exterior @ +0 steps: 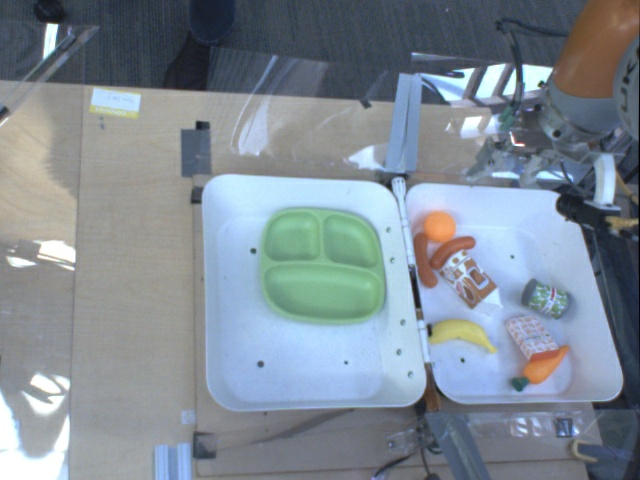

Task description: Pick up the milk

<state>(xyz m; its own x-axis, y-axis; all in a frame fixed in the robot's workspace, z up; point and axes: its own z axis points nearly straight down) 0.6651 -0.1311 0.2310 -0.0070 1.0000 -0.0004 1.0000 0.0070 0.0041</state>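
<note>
Plate [323, 266] in left bin [232, 368]; milk [467, 277] in right bin [590, 363].

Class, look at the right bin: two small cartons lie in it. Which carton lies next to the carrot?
The pink-and-white carton, near the bin's front right; the carrot touches its lower end. The brown-and-white carton lies mid-bin beside the sausage.

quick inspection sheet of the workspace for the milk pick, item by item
surface: wooden bench bearing a left bin and a right bin, side by side
job's things: milk carton lying in the right bin, beside the sausages
clutter: green divided plate in the left bin; orange, banana, green can, small box and carrot in the right bin
grippers: arm at upper right above the bin's far corner; fingers not discernible
cables: dark cables by the wrist
surroundings: clear plastic sheets, yellow label, grey carpet behind
</note>
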